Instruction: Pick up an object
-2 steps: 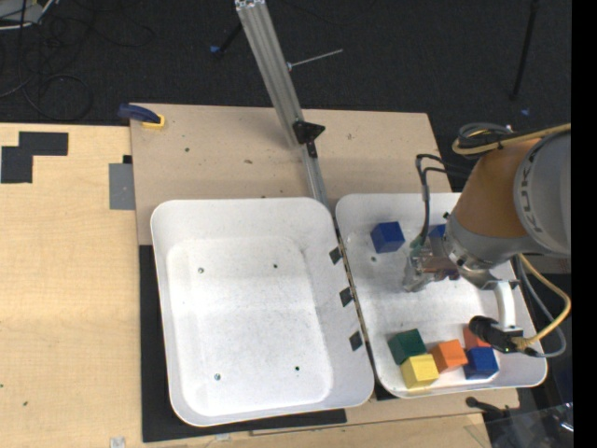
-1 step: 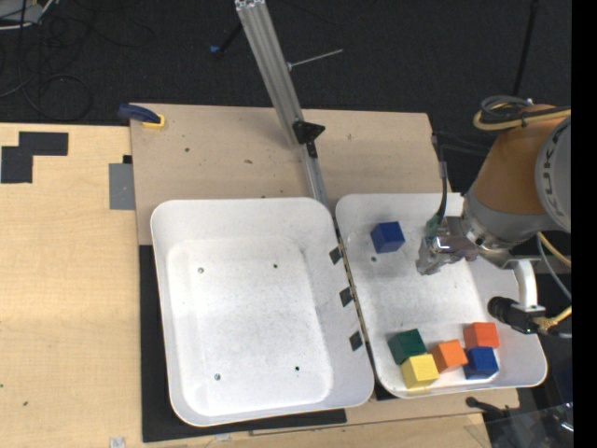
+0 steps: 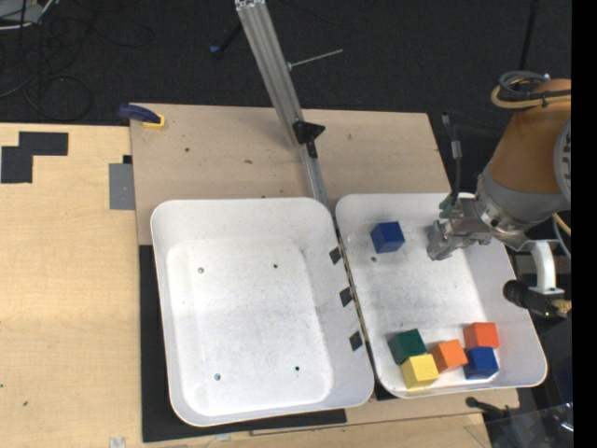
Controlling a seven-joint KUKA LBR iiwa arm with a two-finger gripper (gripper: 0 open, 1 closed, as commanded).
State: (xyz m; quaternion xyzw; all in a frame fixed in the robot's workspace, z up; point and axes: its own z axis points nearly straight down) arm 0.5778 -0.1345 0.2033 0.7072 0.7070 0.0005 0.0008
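Observation:
In the right bin (image 3: 522, 367) a blue cube (image 3: 386, 237) lies alone near the back left. A cluster sits at the front: a green cube (image 3: 406, 344), a yellow cube (image 3: 419, 369), an orange cube (image 3: 450, 353), a red-orange cube (image 3: 481, 335) and a second blue cube (image 3: 481, 361). My gripper (image 3: 442, 244) hangs low over the back of the right bin, just right of the lone blue cube and apart from it. Nothing shows between its fingers.
The left bin (image 3: 187, 222) lies beside the right one, with black clips along the shared wall. A slanted aluminium bar (image 3: 276, 73) rises behind the bins. The arm's orange band (image 3: 527, 152) and cables stand at the right.

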